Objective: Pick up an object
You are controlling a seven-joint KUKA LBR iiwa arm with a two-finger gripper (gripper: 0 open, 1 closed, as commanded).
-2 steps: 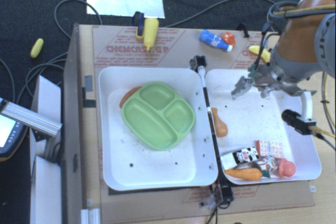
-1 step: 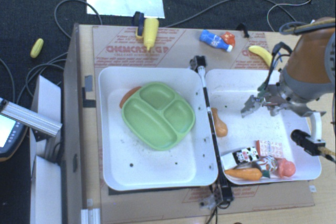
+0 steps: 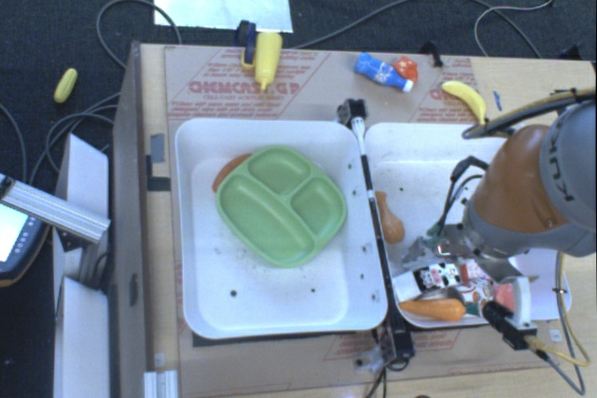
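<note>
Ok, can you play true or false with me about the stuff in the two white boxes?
1. The green plate lies in the left bin. True.
2. The green plate has just one big hollow. False: it is split into three compartments.
3. A banana lies on the bench behind the right bin. True.
4. The arm hangs over the left bin. False: it is over the right bin.
5. An orange carrot lies at the right bin's front edge. True.

A divided plate (image 3: 281,204) lies in the left bin (image 3: 210,298). In the right bin (image 3: 410,154), a carrot (image 3: 437,309) lies at the near edge. Behind the bins, a banana (image 3: 464,98) rests on the desk (image 3: 308,79).
</note>
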